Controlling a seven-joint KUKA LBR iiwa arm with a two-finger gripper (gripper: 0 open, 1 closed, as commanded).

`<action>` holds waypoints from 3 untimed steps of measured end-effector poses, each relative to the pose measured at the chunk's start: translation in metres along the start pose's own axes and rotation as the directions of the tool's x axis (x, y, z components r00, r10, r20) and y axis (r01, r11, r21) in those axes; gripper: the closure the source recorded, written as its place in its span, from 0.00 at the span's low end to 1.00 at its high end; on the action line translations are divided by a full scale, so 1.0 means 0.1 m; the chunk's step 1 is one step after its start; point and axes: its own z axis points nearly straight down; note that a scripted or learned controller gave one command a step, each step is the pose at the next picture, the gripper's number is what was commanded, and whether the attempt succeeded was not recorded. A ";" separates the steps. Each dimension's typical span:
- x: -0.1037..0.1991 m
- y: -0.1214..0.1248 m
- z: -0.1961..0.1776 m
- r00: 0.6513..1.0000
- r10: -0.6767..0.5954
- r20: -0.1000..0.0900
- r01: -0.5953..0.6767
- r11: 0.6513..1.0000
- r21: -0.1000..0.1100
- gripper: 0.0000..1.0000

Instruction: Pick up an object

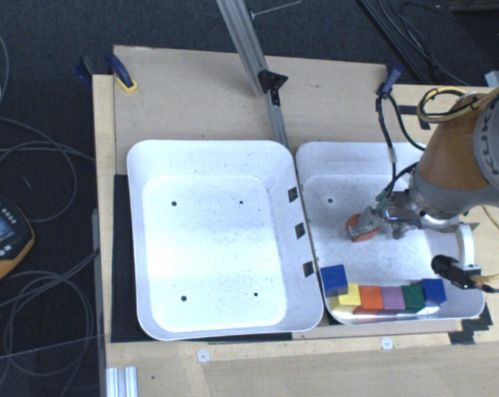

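My gripper (367, 224) is low over the middle of the right bin (348, 172), pointing left from the grey and orange arm (456, 160). A small orange-red object (364, 233) lies right at its tip, touching or just beneath it; whether it is gripped cannot be made out. A row of blocks lines the front wall of that bin: a blue block (334, 278), a yellow one (348, 296), an orange one (371, 297), a purple one (394, 297), a green one (413, 295) and a second blue one (434, 290).
The left bin (150, 222) sits beside the right one, with a shared ridge between them. A slanted metal pole (242, 35) rises behind the bins. Cables (387, 139) hang near the arm's wrist. Blue clamps (122, 73) hold the board corners.
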 end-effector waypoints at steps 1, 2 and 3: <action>-0.39 0.54 -0.02 1.000 -0.004 0.005 0.004 1.000 -0.013 0.00; 0.17 -0.11 0.00 1.000 -0.006 -0.004 0.006 1.000 0.000 0.00; 0.01 0.52 -0.01 1.000 -0.006 0.004 0.006 1.000 -0.013 0.00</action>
